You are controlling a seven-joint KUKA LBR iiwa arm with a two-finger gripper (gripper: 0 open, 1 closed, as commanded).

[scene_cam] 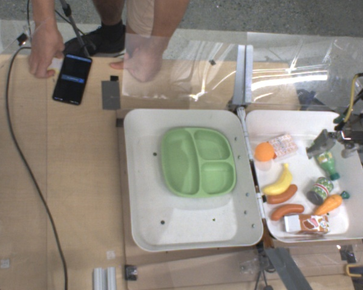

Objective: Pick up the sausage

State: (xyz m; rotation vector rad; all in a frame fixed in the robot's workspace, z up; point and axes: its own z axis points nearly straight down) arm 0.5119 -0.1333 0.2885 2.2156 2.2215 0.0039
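While sausage (287, 211) lies in right bin (351, 228), tool (333, 139) hovers beside it, fingers apart, holding nothing; wooden bench (60, 210).

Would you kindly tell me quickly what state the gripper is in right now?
Gripper: cannot be told whether open or closed; it hangs over the right bin, apart from the sausage.

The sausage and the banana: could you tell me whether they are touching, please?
Touching. The camera view shows the banana lying right along one sausage, no gap between them; the other sausage lies apart.
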